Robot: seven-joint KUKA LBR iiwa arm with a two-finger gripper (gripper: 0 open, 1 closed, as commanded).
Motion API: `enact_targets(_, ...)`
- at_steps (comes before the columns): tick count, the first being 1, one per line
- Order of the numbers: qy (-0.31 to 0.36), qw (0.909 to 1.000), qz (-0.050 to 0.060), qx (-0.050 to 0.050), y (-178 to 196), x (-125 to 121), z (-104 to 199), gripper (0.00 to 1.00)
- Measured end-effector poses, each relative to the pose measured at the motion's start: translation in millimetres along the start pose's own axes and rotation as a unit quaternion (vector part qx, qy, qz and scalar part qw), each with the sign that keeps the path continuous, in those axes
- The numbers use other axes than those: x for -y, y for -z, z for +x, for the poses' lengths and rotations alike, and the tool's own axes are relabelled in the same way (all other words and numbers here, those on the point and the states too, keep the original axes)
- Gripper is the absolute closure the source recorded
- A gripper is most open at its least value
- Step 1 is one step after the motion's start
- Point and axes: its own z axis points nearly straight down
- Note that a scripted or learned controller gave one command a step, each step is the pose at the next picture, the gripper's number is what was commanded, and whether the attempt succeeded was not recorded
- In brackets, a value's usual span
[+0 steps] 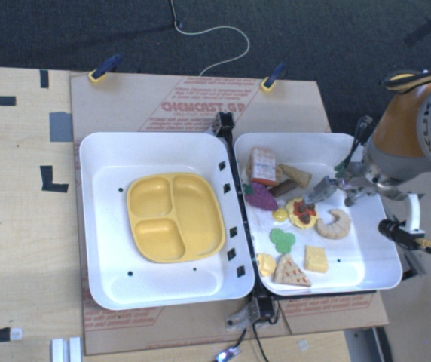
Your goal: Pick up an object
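Down in the right bin [366, 277], the pincer [317, 193] hung low over the toy food, its tip just above and right of the red-and-yellow piece [303, 214] and just left of the tan croissant [334, 224]. Whether it was released or clenched could not be told, and nothing showed in its grip. The grey arm [404, 138], with its orange band, reached in from the right and sloped down and leftward over the bin's right rim. Around the tip lay a pink carton [263, 165], a purple grape bunch [261, 196], a green piece [282, 240], a cheese block [316, 259] and a pizza slice [291, 271]. The left bin [99, 225] on the tabletop [19, 225] held a yellow divided plate [175, 217].
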Motion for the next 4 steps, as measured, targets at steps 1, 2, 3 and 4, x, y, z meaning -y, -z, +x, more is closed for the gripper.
enact_targets(1, 0.001, 1.0, -0.003, 0.001, -44.9, -0.8, 1.3, 0.0)
enact_targets(2, 0.001, 1.0, -0.004, 0.001, -32.2, -1.3, 1.2, 1.0)
enact_targets(3, 0.0, 1.0, -0.005, 0.001, 28.3, -1.8, -5.9, 1.0)
enact_targets(4, -0.001, 1.0, -0.005, 0.001, 72.8, 0.0, -11.8, 1.0)
